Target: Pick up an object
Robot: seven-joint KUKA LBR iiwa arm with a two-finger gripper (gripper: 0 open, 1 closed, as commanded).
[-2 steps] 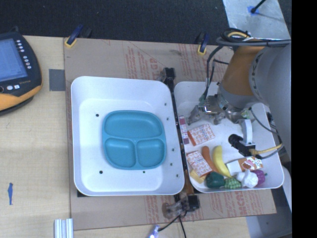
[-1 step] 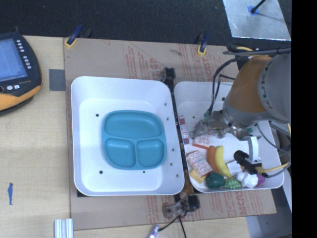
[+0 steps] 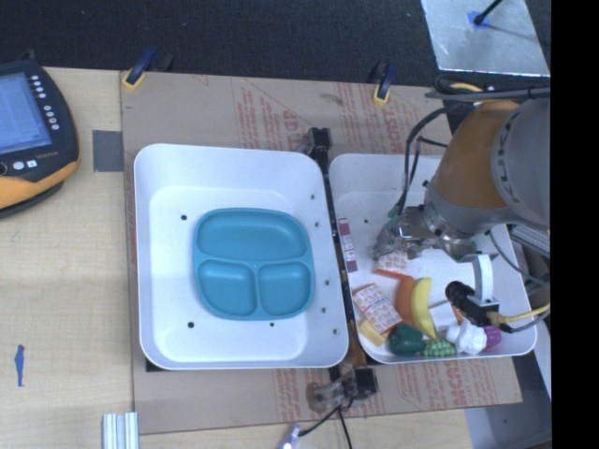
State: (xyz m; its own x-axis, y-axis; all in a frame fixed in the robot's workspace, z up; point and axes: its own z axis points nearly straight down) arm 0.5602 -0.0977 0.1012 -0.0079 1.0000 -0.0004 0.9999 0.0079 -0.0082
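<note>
Item: banana, right bin, near end; light, smooth, stiff plastic by the look. You should pinch across its middle. Claw: grip state cannot be told.

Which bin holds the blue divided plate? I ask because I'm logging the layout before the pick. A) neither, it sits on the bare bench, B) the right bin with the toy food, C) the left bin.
C: the blue divided plate lies flat in the middle of the left bin, while the toy food, such as the banana, is piled in the right bin.
</note>
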